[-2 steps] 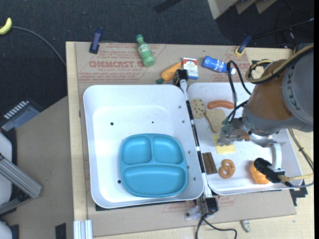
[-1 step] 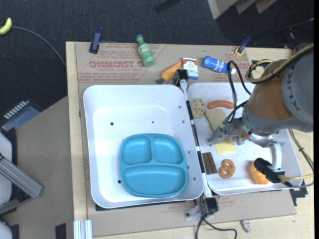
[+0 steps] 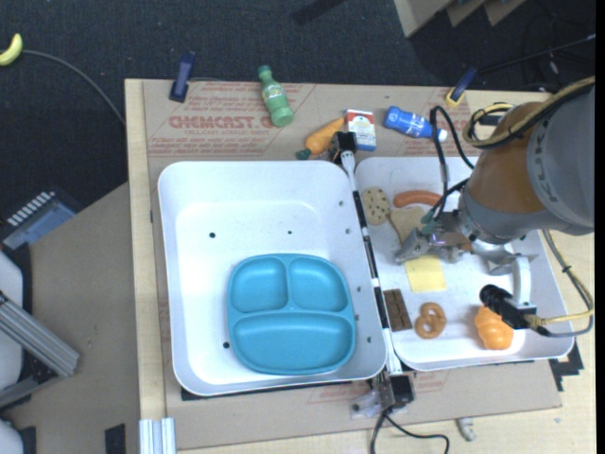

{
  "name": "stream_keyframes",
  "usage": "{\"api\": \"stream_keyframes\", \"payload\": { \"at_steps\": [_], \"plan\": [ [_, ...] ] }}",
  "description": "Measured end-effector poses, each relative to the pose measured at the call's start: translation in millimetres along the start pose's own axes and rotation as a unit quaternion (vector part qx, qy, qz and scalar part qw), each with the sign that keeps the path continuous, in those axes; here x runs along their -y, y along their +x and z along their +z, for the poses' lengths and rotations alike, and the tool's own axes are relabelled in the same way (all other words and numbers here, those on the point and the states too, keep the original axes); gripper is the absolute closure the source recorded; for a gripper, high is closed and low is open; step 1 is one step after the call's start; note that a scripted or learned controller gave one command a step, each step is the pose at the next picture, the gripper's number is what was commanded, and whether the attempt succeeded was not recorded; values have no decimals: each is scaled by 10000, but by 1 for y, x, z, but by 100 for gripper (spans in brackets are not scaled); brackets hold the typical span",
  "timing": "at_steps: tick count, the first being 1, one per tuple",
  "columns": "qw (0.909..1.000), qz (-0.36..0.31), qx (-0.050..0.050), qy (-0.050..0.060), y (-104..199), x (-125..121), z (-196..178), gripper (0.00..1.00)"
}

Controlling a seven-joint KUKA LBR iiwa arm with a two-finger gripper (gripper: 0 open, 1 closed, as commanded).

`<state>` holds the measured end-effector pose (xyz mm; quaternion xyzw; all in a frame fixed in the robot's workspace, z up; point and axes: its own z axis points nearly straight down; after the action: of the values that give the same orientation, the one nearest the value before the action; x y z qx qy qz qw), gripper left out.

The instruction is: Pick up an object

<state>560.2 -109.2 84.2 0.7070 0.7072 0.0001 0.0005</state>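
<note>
Several foods crowd the right bin point(image 3: 558, 343); tool point(image 3: 423, 244) hovers above cheese slice point(image 3: 425, 274), grip state unclear, could snag a neighbour.

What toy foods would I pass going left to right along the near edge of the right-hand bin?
Chocolate bar → pretzel → orange fruit. The cheese slice sits a little farther back, above the pretzel, so it is left out of the row.
</note>
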Motion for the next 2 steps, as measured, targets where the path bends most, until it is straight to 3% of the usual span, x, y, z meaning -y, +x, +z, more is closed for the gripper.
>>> {"api": "stream_keyframes", "payload": {
  "at_steps": [1, 2],
  "plan": [
    [10000, 5, -7, 13, 14, 28, 0, 0],
    [10000, 10, 1, -3, 13, 27, -11, 100]
  ]
}}
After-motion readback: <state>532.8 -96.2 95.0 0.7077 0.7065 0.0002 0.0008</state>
